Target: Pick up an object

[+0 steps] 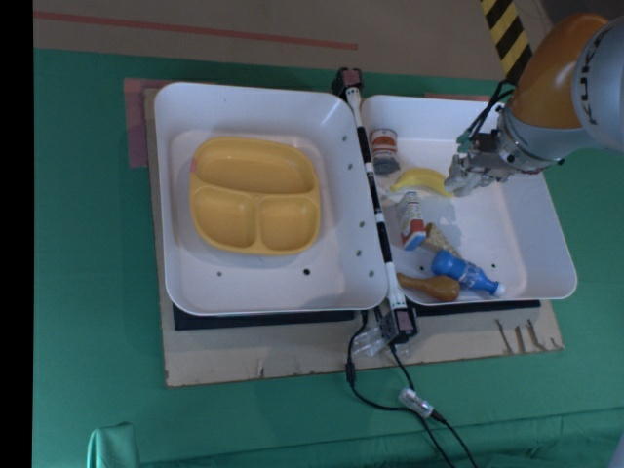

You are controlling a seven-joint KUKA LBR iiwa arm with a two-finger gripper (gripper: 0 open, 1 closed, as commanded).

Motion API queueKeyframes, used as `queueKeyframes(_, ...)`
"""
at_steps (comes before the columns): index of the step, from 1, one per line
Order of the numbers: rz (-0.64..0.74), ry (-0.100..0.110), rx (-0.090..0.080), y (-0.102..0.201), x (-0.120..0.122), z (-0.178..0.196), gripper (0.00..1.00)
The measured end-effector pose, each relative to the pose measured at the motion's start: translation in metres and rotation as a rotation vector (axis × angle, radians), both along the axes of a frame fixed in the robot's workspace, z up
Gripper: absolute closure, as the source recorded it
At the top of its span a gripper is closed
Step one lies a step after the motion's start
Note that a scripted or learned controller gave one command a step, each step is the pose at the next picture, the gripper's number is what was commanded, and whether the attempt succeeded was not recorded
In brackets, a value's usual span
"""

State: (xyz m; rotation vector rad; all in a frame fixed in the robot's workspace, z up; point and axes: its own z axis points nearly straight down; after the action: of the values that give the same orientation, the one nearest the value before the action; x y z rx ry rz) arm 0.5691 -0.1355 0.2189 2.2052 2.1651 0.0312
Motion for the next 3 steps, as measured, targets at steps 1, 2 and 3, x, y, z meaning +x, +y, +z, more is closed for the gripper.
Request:
queueKeyframes(1,0.014,0.040,0.018,0.038,0.069,0.011,1.00)
queueKeyframes(2,0.017,0.036,0.022,0.195,0.133,0.069,1.00)
queueKeyframes(3,0.015,0.036,0.021,0.226,0.133,0.067,1.00)
